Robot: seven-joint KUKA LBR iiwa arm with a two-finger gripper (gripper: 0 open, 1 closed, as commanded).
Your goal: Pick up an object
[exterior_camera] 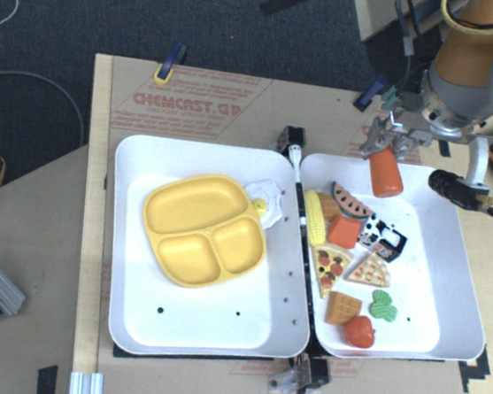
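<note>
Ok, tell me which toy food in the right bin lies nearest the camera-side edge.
The red tomato-like piece, at the pile's near end, just beyond the toast-coloured piece and green piece.

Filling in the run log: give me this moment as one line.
gripper: shut on orange cylinder | position: raised over right bin far edge | yellow tray: left bin

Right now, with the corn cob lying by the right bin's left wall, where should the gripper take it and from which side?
Probably from straight above, fingers closing across the short width of the corn cob at mid-length. It lies flat and long, running along the right bin. The left wall is close on one side and the orange block on the other, so finger room looks tight.
</note>
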